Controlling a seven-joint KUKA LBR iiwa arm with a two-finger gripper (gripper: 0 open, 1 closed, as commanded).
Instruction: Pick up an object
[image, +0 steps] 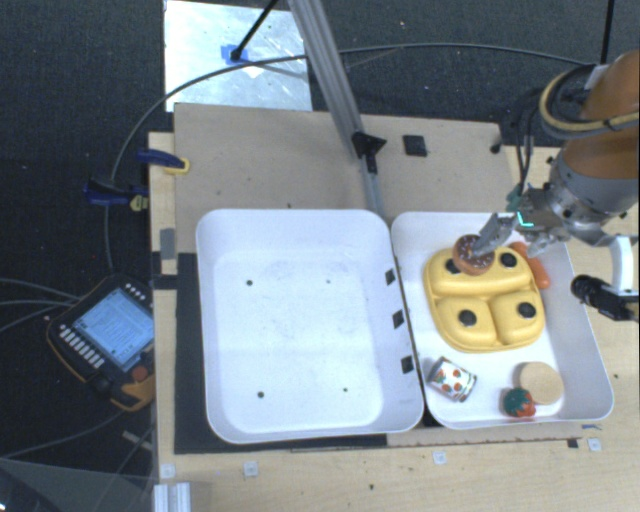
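Donut (472, 255) under end effector (490, 238), atop yellow tray (487, 300).

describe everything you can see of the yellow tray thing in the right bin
The yellow tray is a rounded, glossy, plastic-looking block with four shallow cups, each with a dark spot at its middle. It lies flat and slightly turned in the upper middle of the right bin. A brown doughnut-shaped piece rests on its upper left cup, where the gripper reaches down. An orange piece lies against its upper right edge. The small can and round tan disc lie apart below it.
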